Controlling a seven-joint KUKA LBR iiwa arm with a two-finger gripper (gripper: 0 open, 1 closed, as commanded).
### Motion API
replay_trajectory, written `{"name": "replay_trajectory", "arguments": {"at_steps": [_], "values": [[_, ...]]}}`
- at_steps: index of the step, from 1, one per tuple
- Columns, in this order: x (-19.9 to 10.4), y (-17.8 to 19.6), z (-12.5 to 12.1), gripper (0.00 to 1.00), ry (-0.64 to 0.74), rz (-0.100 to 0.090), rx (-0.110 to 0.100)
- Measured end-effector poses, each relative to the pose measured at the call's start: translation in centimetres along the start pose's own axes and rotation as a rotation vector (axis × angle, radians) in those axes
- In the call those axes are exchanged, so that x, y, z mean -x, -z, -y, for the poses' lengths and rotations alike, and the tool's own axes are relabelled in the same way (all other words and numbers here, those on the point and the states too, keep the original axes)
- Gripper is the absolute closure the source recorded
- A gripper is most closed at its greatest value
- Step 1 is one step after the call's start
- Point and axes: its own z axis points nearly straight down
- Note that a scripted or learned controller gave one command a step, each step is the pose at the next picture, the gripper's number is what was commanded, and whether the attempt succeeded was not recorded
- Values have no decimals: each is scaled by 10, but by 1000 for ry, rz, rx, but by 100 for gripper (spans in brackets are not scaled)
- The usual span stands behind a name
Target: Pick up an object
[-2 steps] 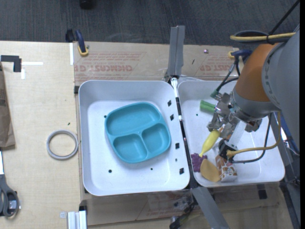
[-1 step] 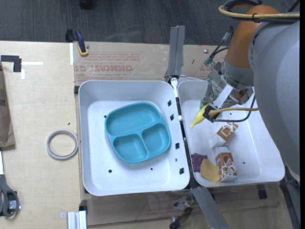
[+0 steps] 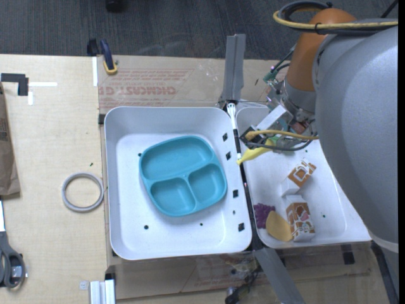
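A teal divided plate [image 3: 183, 175] was seen lying in the left bin [image 3: 120, 189], mid-frame. In the right bin [image 3: 335, 201], two small cartons [image 3: 300, 220], a purple scrap [image 3: 263, 211] and a yellow piece [image 3: 278, 226] were gathered at lower right. The arm [image 3: 354, 87] was lowered at upper right, its gripper [image 3: 278, 132] apparently over something yellow.

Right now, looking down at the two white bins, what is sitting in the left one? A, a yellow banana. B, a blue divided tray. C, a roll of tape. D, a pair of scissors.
B: the blue divided tray, with three compartments, lies in the left bin; the small packaged items lie in the right bin.
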Motion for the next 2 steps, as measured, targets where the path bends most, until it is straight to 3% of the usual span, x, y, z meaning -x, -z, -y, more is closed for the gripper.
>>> {"name": "replay_trajectory", "arguments": {"at_steps": [1,2], "values": [[0,8,0,100,5,6,-1],[-23,52,21,100,-149,-1,0]]}}
